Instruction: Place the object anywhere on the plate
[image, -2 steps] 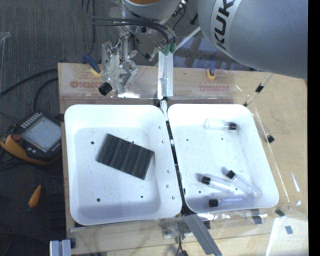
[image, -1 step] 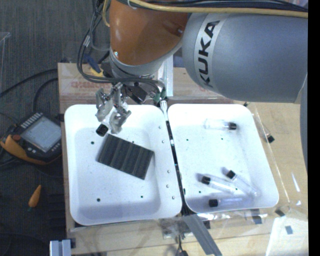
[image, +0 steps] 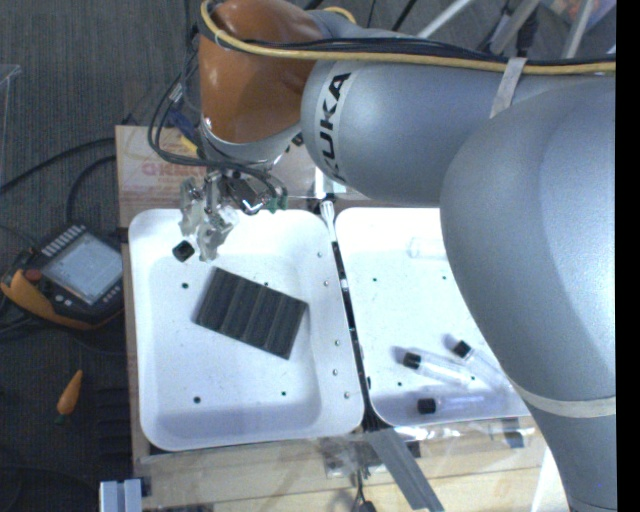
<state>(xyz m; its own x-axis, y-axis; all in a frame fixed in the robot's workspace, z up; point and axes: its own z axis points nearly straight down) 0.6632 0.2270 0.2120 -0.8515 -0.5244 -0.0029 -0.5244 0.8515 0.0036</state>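
The plate (image: 250, 313) is a dark ribbed rectangle lying at a slant in the middle of the left bin (image: 160, 400). My gripper (image: 206, 238) hangs over the bin's far left corner, above and left of the plate's upper edge. A small black piece (image: 182, 250) shows right at the gripper's lower left tip, just off the plate. Whether it is held or lies on the bin floor is unclear from this view.
The right bin (image: 390, 280) holds several clear tubes with black caps (image: 435, 368) near its front. The large grey arm covers the right bin's far right part. A handheld pendant (image: 75, 272) lies on the floor left of the bench.
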